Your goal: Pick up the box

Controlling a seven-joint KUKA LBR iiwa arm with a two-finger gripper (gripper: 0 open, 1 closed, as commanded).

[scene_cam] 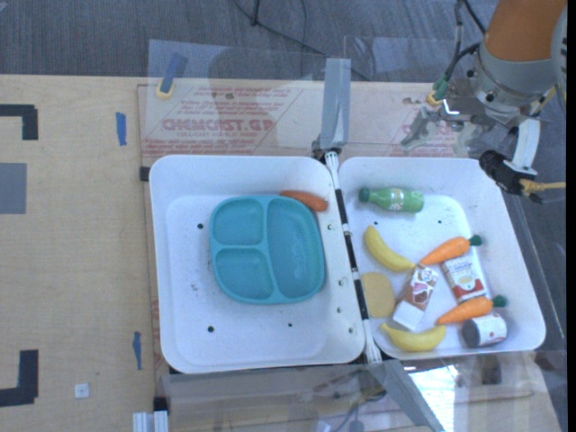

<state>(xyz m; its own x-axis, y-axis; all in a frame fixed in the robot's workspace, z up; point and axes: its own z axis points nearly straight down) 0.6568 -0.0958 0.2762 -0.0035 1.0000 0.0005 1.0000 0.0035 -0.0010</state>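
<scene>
Two small cartons lie in the right bin (517, 241). One is a red and white box (416, 297) near the bin's middle front. The other is a box with an orange and red label (464, 277), just to its right, between two carrots. My gripper (430, 126) hangs above the bench behind the right bin's back rim, well away from both boxes, with nothing seen in it. The arm's orange band (526, 16) is at the top right.
The right bin also holds a green bottle (393, 199), two bananas (385, 248) (414, 337), two carrots (444, 250) (472, 309), a can (484, 331) and a tan slice (378, 293). In the left bin (171, 241) lie a teal divided plate (267, 247) and an orange piece (303, 201).
</scene>
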